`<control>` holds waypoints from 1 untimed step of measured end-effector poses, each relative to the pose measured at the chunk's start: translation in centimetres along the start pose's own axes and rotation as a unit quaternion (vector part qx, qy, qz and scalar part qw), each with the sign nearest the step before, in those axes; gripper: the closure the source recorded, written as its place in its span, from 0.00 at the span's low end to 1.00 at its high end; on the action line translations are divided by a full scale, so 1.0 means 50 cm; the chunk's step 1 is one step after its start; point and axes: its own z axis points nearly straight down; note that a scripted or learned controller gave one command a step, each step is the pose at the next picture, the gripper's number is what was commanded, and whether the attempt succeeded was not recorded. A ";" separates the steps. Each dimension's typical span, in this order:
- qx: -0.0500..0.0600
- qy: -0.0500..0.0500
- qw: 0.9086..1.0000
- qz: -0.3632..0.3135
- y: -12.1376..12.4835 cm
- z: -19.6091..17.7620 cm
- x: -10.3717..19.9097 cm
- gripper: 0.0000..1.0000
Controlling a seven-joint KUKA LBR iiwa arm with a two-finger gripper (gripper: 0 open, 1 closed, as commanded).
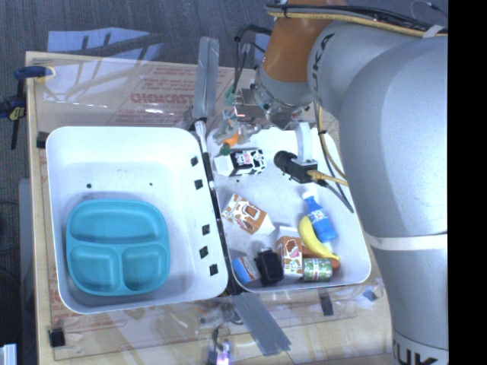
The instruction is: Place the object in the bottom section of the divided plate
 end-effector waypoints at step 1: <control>-0.001 -0.001 0.995 -0.095 -0.109 -0.058 0.103 1.00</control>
